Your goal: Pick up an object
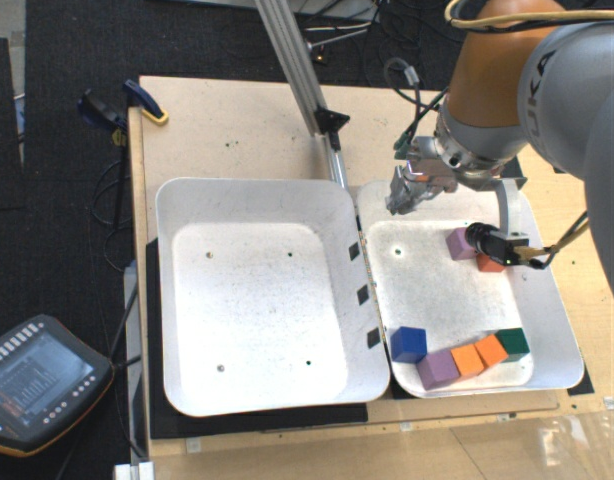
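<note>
Right bin (547, 308) is the landmark: shallow white plastic tray, rounded corners, speckled matte floor. Along its near edge sits a row of small hard-edged blocks: blue cube (408, 343) at the left end, then purple block (437, 367), orange block (468, 358) and green block (511, 344), the last three touching in a slanted line. Toward its far side lies a lilac block (460, 243), with a red-orange block (490, 262) just beside it, partly hidden by a black fitting with a yellowish cable.

The gripper (405, 200) hangs over the bin's far-left corner, grey metal, blurry; nothing visible between its tips, and how far apart they stand cannot be told. It is well apart from every block. Above it the arm (577, 78) shows smooth grey casing with a glossy orange band (497, 63); grey letters on the casing are cut off and not readable.

Left of the right bin, touching along a black-tabbed seam, is the left bin (182, 268), same white speckled plastic. Both rest on a pale wooden bench (237, 118). A slanted aluminium pole (292, 53) comes down to the bench behind the seam. Blue-and-yellow clamp (137, 103) at the bench's far-left corner. Grey handheld pendant (37, 378) with an orange rim and a dark screen lies on the floor, left of the bench; screen text too small to read.
</note>
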Robot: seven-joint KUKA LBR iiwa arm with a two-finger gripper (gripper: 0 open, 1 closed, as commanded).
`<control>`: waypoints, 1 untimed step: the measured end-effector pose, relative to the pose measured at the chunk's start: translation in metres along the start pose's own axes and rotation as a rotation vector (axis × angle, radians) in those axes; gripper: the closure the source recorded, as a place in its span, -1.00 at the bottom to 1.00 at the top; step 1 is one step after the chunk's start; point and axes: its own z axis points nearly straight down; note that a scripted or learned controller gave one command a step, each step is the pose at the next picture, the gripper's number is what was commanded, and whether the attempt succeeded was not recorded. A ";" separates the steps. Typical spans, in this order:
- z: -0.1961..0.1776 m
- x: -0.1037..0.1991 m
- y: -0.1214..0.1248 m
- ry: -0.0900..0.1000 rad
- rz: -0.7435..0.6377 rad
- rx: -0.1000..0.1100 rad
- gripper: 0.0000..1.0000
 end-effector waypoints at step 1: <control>-0.003 0.053 0.006 -0.001 0.001 0.001 1.00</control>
